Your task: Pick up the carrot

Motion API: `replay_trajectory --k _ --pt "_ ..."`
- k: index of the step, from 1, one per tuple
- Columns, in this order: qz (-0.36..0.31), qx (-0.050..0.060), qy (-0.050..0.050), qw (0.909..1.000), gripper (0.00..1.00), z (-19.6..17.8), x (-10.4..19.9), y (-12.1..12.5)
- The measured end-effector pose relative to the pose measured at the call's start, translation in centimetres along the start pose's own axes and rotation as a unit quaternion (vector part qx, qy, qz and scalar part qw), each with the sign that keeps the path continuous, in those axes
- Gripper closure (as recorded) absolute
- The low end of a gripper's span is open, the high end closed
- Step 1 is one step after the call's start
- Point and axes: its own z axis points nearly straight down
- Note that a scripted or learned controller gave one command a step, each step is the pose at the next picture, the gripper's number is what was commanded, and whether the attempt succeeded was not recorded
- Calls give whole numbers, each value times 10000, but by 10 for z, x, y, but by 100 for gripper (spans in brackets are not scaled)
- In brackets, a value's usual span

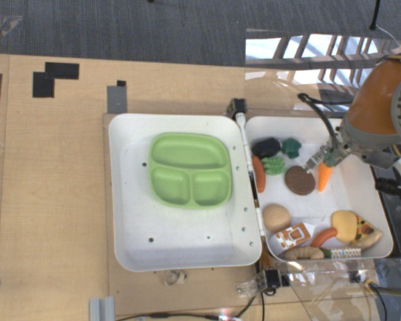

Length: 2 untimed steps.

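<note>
Jaws (pixel 326 160) touching carrot (pixel 325 175) top | grip unclear | arm cut off

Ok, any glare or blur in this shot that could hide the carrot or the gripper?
Camera view: strong window glare on the clear panel behind the right bin, and more reflections along its front edge; the small carrot below the gripper reads sharp and evenly lit; the gripper itself is small and dark, so its fingers are hard to read; the green tray is clear.

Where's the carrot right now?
The carrot is in the right bin, just right of the brown round patty, under the gripper.
</note>
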Motion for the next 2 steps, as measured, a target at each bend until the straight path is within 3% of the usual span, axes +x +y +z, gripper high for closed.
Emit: replay_trajectory --k 1,2 --pt "1386 123 105 9902 100 -50 82 -11" --pt "758 84 79 9971 100 15 87 -75"
